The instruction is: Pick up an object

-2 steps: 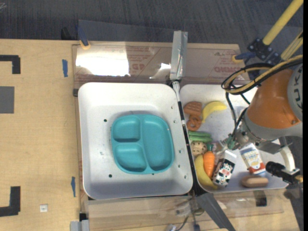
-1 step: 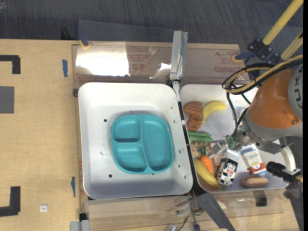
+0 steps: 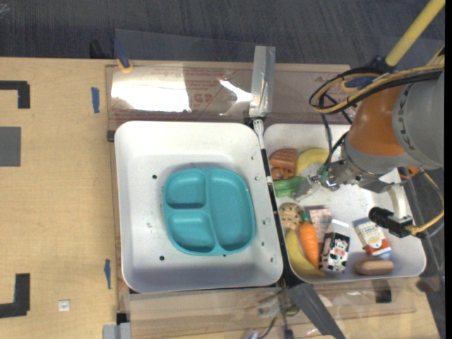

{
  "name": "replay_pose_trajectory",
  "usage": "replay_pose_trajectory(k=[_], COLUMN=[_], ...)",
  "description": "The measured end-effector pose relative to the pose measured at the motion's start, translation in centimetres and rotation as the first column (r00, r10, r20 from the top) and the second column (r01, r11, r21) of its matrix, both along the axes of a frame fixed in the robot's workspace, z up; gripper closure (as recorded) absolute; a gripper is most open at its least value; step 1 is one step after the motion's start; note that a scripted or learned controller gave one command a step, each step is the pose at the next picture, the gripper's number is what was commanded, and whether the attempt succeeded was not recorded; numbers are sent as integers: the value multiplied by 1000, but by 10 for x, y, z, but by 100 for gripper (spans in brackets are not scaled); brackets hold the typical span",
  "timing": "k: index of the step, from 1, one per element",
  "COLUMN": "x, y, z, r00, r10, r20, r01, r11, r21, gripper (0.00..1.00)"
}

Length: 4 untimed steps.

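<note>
Counted: two white bins (image 3: 134, 147), one teal divided plate (image 3: 210, 210), one carrot (image 3: 308, 241), two small cartons (image 3: 336, 249), one waffle (image 3: 283, 162).

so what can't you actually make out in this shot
- Pincer, camera view: small, dark against the clutter; open or shut is unclear.
- Banana: mostly covered by the carrot.
- Milk carton print: too small to read.
- Right bin: far corner hidden under the arm.

No legible text; print on small cartons (image 3: 337, 249) too blurred.
</note>
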<state>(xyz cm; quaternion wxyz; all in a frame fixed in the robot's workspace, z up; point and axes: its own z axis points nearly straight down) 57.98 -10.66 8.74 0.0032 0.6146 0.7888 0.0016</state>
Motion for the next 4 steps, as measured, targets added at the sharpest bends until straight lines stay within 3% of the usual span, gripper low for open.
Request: replay_pose_trajectory(k=[1,2,3,4], x=[-45,-69,-64,-10], y=[2,9,-10,-10], z=[4,22,22,8], r00=[997,983,952,966], r10=[79,155,294,259], r20=[19,96,87,14], r01=[-79,-153,-290,-258], r11=[997,988,956,966], r21=[-5,-32,-54,-7], gripper=[0,0,0,0])
